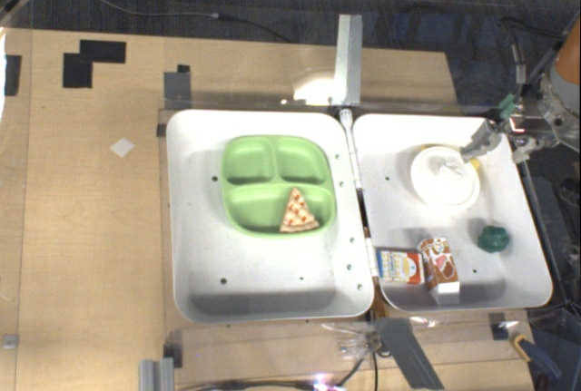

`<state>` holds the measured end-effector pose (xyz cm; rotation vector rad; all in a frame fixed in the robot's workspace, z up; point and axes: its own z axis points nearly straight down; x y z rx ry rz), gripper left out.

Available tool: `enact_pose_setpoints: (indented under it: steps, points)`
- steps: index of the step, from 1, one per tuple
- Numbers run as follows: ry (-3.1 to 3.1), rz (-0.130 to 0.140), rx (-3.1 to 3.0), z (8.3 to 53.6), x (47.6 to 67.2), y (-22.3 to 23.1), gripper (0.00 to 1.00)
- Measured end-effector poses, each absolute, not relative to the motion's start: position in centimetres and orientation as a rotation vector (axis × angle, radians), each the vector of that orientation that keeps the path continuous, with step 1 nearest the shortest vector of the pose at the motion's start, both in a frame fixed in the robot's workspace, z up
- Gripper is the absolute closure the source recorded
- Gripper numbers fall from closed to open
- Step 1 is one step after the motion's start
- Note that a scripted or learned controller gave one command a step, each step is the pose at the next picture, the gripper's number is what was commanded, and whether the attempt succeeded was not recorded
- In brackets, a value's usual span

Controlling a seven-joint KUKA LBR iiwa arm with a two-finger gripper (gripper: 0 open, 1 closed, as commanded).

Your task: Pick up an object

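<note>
Wooden bench (91, 226): pale tan board bearing both bins, with black marks near its far left corner and wide bare surface left of the bins.
Left shallow white bin (195, 280): rounded-corner tray, its right rim touching the other bin's left rim; bare floor runs all round the plate, widest along the near edge.
Right shallow white bin (390, 153): same shape; open floor in its far left part and in the middle, between the disc and the cartons.
Green three-compartment plastic plate (263, 171): centred in the left bin, well apart from every rim.
Grey arm with orange band (563, 99): enters at the right edge, above the right bin's far right corner.
White round disc (444, 175): flat in the far half of the right bin, near the far rim.
Two small printed cartons (418, 266): a blue-and-white one and a brown one, side by side and touching, close to the near rim.
Triangular pizza-slice toy (297, 211): lies in the plate's large near compartment, toward its right.
Dark green round object (493, 239): alone near the right rim, apart from disc and cartons.
Two-finger gripper (476, 149): slanted down at the disc's far right edge; whether it is clenched or released cannot be told, and nothing is seen in it.
</note>
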<state>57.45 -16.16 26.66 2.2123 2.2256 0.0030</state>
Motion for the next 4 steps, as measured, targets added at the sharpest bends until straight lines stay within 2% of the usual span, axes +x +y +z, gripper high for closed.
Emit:
enact_pose_setpoints:
  steps: [1, 2, 3, 4]
  points:
    - [2.219, 0.002, 2.223, 14.5, 48.7, -11.5, 0.0]
    - [2.192, 0.014, 2.237, 8.9, 49.1, -13.1, 0.0]
    - [2.382, 0.019, 2.041, 8.9, 49.2, -17.3, 0.0]
    - [2.371, 0.02, 2.037, 10.1, 49.5, -17.6, 1.0]
